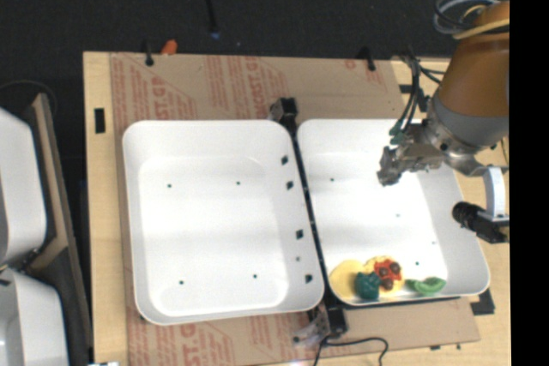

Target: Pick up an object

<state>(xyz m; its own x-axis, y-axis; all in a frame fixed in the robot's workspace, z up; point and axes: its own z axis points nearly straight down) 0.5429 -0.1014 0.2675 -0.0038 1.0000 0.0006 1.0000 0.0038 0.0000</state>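
A small heap of toys lies at the near edge of the right bin [343, 210]: a yellow piece [346, 276], a teal piece [367, 286], a red and orange piece [387, 269] and a green piece [427, 285]. My gripper [390, 171] hangs over the right bin's middle, well above and behind the heap, apart from every toy. Nothing shows between its fingers.
The left bin [214, 219] stands beside the right one, with a black divider [300, 201] and clips between them. Cardboard covers the bench [197, 90] under both bins. A white object stands at the far left edge.
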